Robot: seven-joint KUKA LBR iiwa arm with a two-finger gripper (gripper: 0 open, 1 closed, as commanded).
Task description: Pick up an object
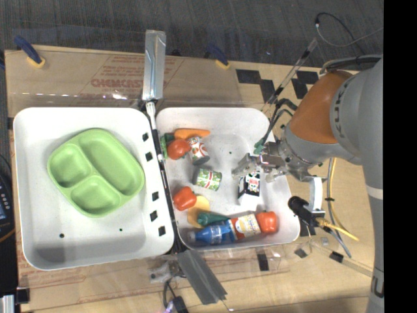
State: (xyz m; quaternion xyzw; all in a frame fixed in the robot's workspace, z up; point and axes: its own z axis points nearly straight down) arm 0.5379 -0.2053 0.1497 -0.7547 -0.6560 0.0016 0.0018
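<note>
Nearest the camera, along the front wall of the right bin [273,119], lies a blue bottle [212,234] on its side, end to end with an orange-capped bottle [255,223]. Just behind them sit a yellow piece [201,205] and a red pepper [184,198]. Mid-bin, a small green-labelled can [208,178] lies tipped over, and farther back are a red tomato [177,149], a carrot [191,134] and a red-and-white can [199,149]. My jaws [253,166] hang over the right side of this bin, directly above a small black-and-white carton [249,185] (cow-patterned, by the look of it). I cannot tell whether they are apart or together, nor whether they touch the carton. My orange band [317,113] sits above the bin's right rim. Over in the left bin [39,240], a green divided plate [96,171] rests alone.
</note>
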